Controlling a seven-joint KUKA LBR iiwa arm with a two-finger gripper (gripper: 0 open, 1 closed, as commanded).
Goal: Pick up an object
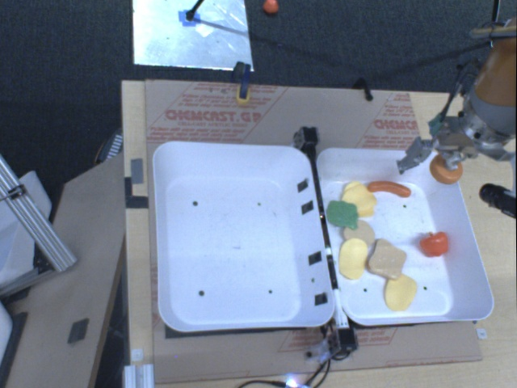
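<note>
Orange and round, a small ball-like object (445, 170) sits right at your gripper (443, 158), at the far right rim of the right bin (464, 217). You can't tell from this angle whether the gripper is clenched on it or released. Just below and left of the gripper lies an orange sausage shape (389, 188). Further below it rests a red tomato piece (434, 243). Well to the gripper's lower left, yellow slices (353, 258) cluster with a green piece (342, 213) and a tan slab (387, 259). Far to the gripper's left stands the left bin (234, 241).
</note>
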